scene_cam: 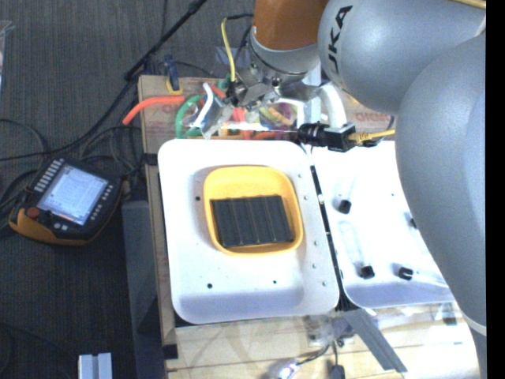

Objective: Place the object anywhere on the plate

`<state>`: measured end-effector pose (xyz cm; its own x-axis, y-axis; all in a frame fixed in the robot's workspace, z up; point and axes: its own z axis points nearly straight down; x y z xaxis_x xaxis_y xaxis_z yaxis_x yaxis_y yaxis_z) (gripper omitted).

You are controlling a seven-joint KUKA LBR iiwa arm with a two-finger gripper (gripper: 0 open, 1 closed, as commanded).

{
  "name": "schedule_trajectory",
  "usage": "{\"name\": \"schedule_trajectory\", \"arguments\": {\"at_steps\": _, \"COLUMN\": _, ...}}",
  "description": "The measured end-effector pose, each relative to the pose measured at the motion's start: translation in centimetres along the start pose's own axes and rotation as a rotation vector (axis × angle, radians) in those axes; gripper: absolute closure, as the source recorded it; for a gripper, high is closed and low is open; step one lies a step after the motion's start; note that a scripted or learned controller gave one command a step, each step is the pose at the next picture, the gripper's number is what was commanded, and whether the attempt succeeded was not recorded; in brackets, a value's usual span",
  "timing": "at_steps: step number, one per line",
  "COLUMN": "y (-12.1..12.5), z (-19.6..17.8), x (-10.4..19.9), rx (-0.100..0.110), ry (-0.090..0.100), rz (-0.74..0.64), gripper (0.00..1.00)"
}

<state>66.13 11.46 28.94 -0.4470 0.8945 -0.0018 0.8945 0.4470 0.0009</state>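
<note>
The grey robot arm with an orange band [288,10] reaches in from the right and fills the upper right of the camera view. Its wrist end sits above the far edge of the bench, among a tangle of coloured wires [213,109]. The gripper [254,95] is partly buried in that clutter, and I cannot tell its state.

Just in front of the gripper lies the left shallow white bin [181,235]. Near its middle rests a yellow square plate with rounded corners [217,184]. A dark grey ridged rectangular slab [251,221] lies flat on the plate, covering most of its inner surface, well apart from the gripper.

Beside it, touching along one edge, is the right shallow white bin [371,180], partly hidden under the arm. Several small black pieces [344,206] are scattered across its floor.

Off the bench to the left, on the dark carpeted floor [71,69], a handheld control pendant with a lit screen [69,197] lies face up, with black cables trailing from it.
</note>
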Motion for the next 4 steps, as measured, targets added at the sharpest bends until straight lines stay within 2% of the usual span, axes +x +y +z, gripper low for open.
{"name": "schedule_trajectory", "arguments": {"at_steps": 1, "y": 0.6, "z": 3.4, "x": 1.9, "rx": 0.002, "ry": -0.002, "rz": -0.067, "gripper": 0.0}}
{"name": "schedule_trajectory", "arguments": {"at_steps": 2, "y": -2.0, "z": 4.2, "x": -5.6, "rx": 0.002, "ry": -0.002, "rz": -0.198, "gripper": 0.0}}
{"name": "schedule_trajectory", "arguments": {"at_steps": 3, "y": -2.8, "z": 4.9, "x": -5.2, "rx": 0.003, "ry": -0.004, "rz": -0.237, "gripper": 0.0}}
{"name": "schedule_trajectory", "arguments": {"at_steps": 4, "y": -1.5, "z": 1.7, "x": -3.8, "rx": -0.002, "ry": 0.002, "rz": -0.21, "gripper": 0.0}}
